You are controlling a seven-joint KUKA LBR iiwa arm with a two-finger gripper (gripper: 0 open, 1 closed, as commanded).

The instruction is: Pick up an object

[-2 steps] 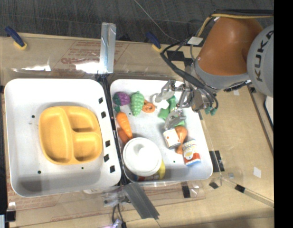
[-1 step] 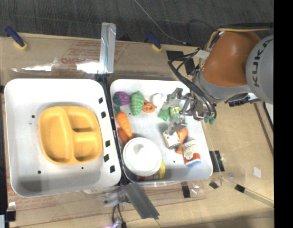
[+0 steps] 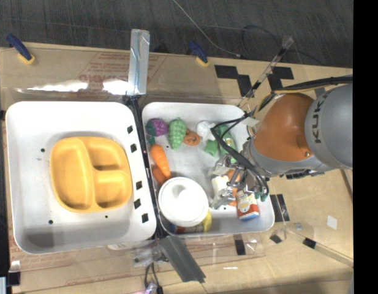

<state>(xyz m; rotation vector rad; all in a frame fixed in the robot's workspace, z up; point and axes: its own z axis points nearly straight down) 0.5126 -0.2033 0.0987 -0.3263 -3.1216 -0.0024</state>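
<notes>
While the arm [image 3: 299, 133] reaches into the right bin [image 3: 176, 110], the gripper [image 3: 228, 192] sits low among toys beside the white bowl [image 3: 183, 202]; finger state cannot be determined.

Yellow tray [image 3: 90, 171] sits in left bin [image 3: 23, 164] — cardboard [image 3: 48, 66] underneath.

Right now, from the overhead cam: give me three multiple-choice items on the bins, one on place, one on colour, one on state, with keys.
1. Where is the divided tray?
A. left bin
B. right bin
C. on the bench

2. What colour is the carrot?
A. purple
B. orange
C. white

3. How does the gripper stand?
A. raised over the left bin
B. down in the right bin among the items
C. parked outside both bins

Key:
1 A: the yellow tray sits in the left bin.
2 B: the carrot is orange.
3 B: the gripper is low in the right bin.
</notes>
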